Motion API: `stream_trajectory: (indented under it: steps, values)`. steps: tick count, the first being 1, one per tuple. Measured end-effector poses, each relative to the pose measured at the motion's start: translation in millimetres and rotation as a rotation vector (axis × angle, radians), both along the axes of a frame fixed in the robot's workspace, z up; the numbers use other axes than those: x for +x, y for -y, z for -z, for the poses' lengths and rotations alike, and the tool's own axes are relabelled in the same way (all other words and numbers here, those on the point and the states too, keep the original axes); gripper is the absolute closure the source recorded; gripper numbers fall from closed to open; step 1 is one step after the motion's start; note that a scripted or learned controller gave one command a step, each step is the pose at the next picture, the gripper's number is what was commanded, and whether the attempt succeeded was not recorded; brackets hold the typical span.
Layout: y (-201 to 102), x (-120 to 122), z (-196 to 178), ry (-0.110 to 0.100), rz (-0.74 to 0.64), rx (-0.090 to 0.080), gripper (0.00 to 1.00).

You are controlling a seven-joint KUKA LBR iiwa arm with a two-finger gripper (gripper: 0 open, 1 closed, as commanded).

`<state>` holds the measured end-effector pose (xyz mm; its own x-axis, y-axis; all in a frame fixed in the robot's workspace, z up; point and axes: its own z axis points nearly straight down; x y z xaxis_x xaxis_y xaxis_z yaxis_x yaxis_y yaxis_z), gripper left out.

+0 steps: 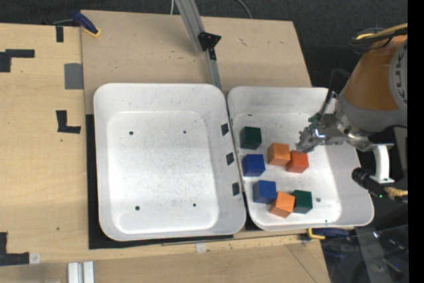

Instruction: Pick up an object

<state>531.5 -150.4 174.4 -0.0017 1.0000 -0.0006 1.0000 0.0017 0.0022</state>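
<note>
The right bin (278,99) holds several small blocks. A dark green block (250,137) lies at the upper left of the group, a blue block (253,164) below it, and another blue block (264,191) lower still. An orange block (279,154) sits beside a red-orange block (297,162). At the bottom lie an orange block (283,203) and a dark green block (303,201). My gripper (309,140) hangs just above and right of the red-orange block, close to it, with nothing visibly held.
The left bin (159,93) sits beside the right one. A slanted metal pole (189,3) rises behind the bins. The arm's orange-banded body (374,86) overhangs the right bin's right rim. A blue-and-yellow clamp (86,22) lies at the bench's far left.
</note>
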Motion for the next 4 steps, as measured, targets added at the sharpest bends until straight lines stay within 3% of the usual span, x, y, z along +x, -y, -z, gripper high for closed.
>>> stream_trajectory:
  steps: [1,2,4]
  values:
    - [0,1,-53,0.002,0.000,-0.001,1.00]
    - [0,1,-40,-0.005,0.001,0.000,1.00]
    - [-116,40,-53,-0.003,-0.007,0.003,1.00]
